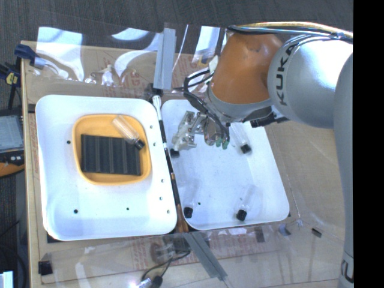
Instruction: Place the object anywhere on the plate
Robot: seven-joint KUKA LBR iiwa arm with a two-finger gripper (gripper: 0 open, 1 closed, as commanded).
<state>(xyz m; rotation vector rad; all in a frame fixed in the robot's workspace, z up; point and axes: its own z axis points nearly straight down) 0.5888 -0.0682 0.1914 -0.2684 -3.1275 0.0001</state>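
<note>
A yellow-rimmed plate (80, 138) with a dark ribbed centre lies in the left bin (54, 203). A small clear vial with a dark cap (128, 130) rests tilted on the plate's upper right part, partly over the ribbed centre. My gripper (186, 134) hangs over the upper left corner of the right bin (264, 206), just right of the wall between the bins. It is well apart from the vial and the plate. The orange wrist band (243, 65) hides the bin's far edge.
Several small clear pieces with black ends lie in the right bin, one (245, 148) near the gripper and two (188, 210) (241, 214) by the front wall. Clear plastic sheeting (114, 65) and a metal bar (163, 59) lie behind the bins.
</note>
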